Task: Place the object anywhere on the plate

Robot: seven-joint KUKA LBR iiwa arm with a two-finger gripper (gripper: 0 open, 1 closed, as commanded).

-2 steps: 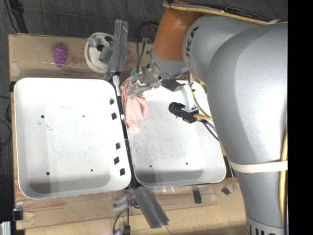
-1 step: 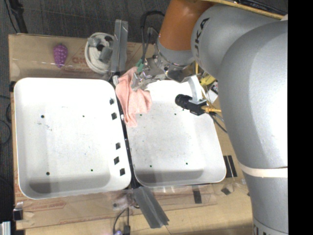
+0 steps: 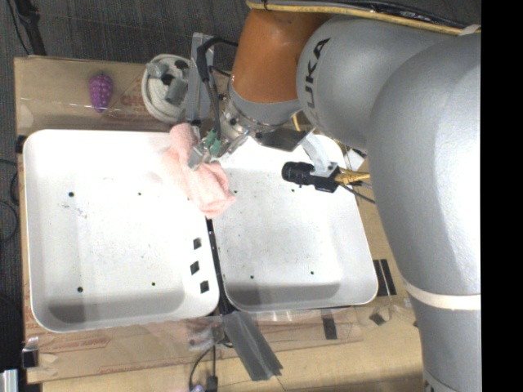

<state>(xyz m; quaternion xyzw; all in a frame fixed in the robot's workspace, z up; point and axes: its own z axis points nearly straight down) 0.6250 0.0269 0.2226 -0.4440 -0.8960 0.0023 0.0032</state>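
Observation:
A soft pink cloth-like object hangs over the divider between the two white bins, near their far edge. My gripper reaches down from the orange-banded wrist and pinches the pink object's middle, with folds bulging above and below the fingers. The object casts a faint shadow on the left bin. A white rounded piece, possibly a plate rim, peeks out from under the arm at the back of the right bin; most of it is hidden.
A black cylinder with an orange-yellow end lies in the right bin near the arm. Beyond the bins stand a white round holder and a small purple object. The large grey arm covers the right side.

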